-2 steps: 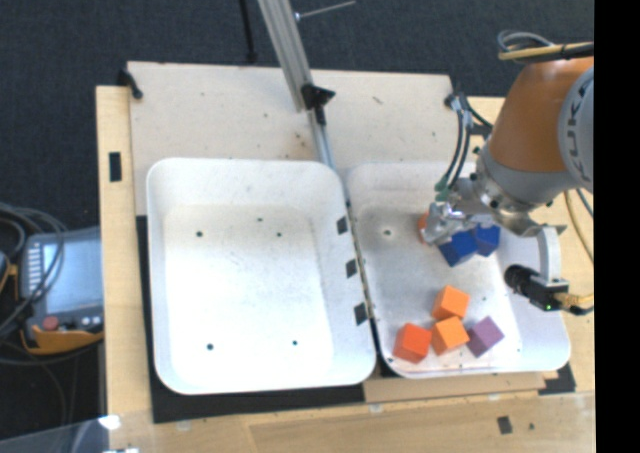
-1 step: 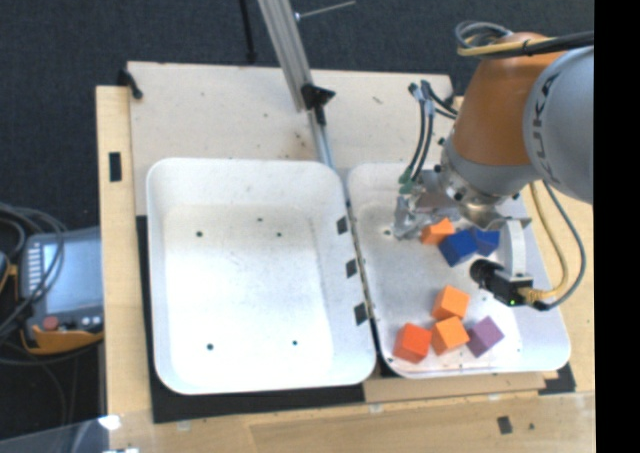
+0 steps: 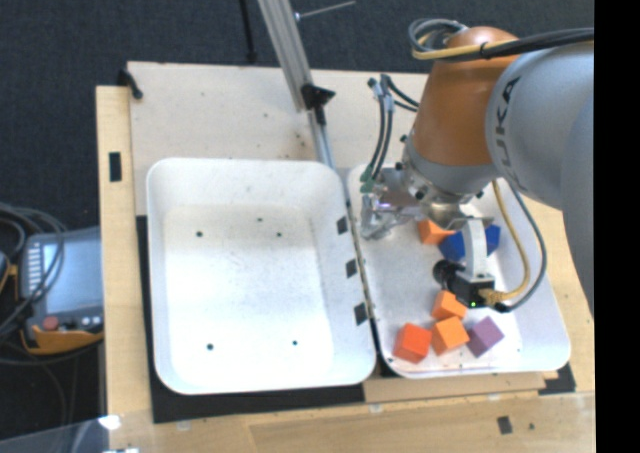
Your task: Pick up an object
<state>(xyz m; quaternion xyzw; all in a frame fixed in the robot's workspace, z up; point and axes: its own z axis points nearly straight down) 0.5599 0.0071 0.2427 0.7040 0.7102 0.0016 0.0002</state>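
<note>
Overhead, we see a pale wood worktop [image 3: 220, 116] on dark carpet [image 3: 120, 1], carrying two shallow white bins side by side. Left bin [image 3: 170, 191] has just a few dark specks on its floor. Right bin [image 3: 545, 331] holds the blocks: an orange cube [image 3: 412, 342] near the front edge beside the divider, a second orange block [image 3: 451, 333] just beside it, a purple block [image 3: 485, 335] next to that, a small orange block [image 3: 449, 305] a bit further back, another orange block [image 3: 433, 232] and a blue block [image 3: 456, 245] under the arm's wrist. Tool [image 3: 378, 211] sits low at the back of the right bin, near the rim between the bins; we can't tell if it is open or closed, and nothing visible in it. Arm [image 3: 500, 111] with its orange band covers the bin's far corner. Cabling [image 3: 520, 276] loops over the blocks. A slanted aluminium rail [image 3: 285, 36] crosses the worktop behind the left bin. A pendant-type device [image 3: 60, 286] with cables sits on the floor, left.
</note>
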